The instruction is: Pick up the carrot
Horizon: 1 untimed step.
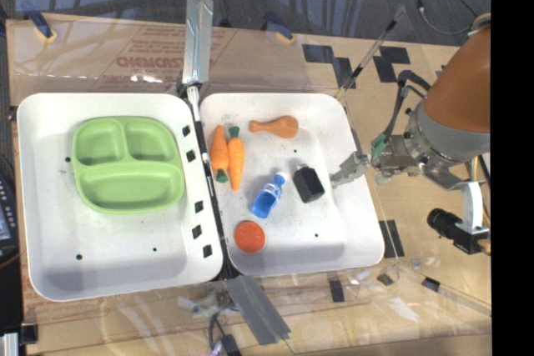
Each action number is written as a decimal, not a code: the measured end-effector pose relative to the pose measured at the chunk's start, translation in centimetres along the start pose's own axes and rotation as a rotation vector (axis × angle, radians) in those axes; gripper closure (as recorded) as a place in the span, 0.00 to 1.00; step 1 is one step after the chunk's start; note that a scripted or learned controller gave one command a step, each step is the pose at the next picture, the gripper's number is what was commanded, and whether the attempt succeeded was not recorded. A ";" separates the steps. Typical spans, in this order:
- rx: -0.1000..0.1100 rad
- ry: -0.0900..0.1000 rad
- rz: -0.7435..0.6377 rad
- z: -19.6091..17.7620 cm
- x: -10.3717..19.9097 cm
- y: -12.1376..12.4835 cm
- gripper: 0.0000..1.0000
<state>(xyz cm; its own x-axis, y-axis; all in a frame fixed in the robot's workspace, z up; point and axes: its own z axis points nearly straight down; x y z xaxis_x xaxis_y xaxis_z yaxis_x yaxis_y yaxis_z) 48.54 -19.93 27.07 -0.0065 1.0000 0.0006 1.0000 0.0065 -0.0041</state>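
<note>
While claw [346, 172] state unclear, carrot [236, 162] lengthwise, green top toward far rim.

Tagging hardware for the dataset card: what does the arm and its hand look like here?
The arm has a rounded orange section over a grey wrist housing. Below it the hand is slim, pale grey metal with small teal-green parts near its base. Thin black cables loop behind the arm, and a black cylindrical fitting sits below the wrist.

Arm [455, 96] cut off at right edge.
</note>
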 end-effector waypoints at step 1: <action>0.002 0.000 -0.013 6.2 6.8 9.5 0.00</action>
<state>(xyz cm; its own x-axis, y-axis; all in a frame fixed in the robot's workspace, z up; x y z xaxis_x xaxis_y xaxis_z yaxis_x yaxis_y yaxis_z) 57.99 -13.03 20.83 -0.0199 0.9998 0.0004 0.9998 0.0199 -0.0062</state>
